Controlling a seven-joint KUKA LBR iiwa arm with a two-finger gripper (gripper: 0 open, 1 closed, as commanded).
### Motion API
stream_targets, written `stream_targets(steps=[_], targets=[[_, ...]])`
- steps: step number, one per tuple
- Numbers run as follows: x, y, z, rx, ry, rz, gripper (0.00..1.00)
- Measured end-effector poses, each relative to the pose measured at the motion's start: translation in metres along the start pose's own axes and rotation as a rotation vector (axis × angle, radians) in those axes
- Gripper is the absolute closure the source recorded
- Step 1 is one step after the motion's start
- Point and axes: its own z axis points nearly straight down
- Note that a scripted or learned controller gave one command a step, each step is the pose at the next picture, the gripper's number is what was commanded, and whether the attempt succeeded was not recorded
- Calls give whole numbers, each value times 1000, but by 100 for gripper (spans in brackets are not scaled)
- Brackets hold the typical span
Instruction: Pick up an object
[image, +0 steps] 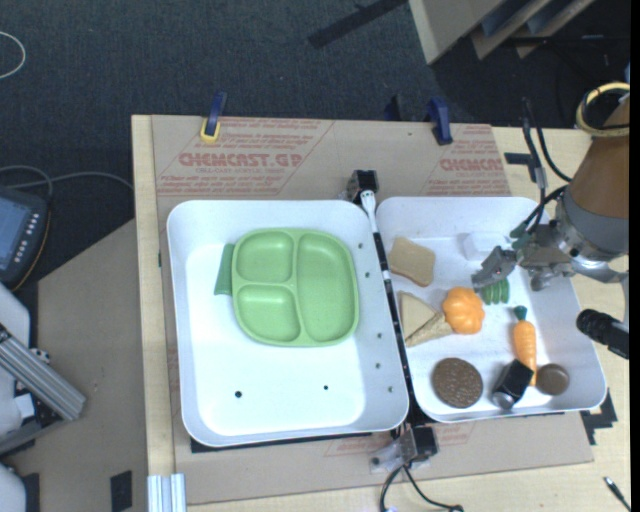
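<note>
Left bin (200, 330): a shallow white tray with rounded corners, resting on a brown board printed with red lettering. A pale green divided plate (295, 286) lies flat in its upper half, with three compartments, two stacked on the left and one long one on the right.

Right bin (590, 385): touching the left bin along a shared edge, it holds the loose objects. A tan, bread-like block (412, 260) lies at upper left. Below it sits a pale wedge (421, 318) shaped like a slice of cheese, its point toward the lower left. Just beside the wedge, on its right, is a rounded orange object (463, 310) with a glossy skin. A dark brown disc (457, 382) lies flat near the front wall. To its right a small black block (512, 383) is tilted, with a light patch at its lower end. A carrot-shaped orange piece (525, 342) stands lengthwise above it, green at its top end, and a small brown round object (551, 379) lies at far right.

Gripper (497, 272): grey metal, reaching in from the right over the upper middle of the right bin, above a small green object (497, 292). Whether its claw is wide or narrow cannot be told from this angle, and nothing is seen between its tips.
</note>
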Motion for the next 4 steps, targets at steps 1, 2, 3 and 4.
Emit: stream_targets(steps=[1,2,3,4], targets=[[0,3,-6,-13,-2,-3,0],[3,6,57,-5,0,-3,0],[10,4,120,-4,1,-3,0],[10,3,119,-9,0,-2,0]])
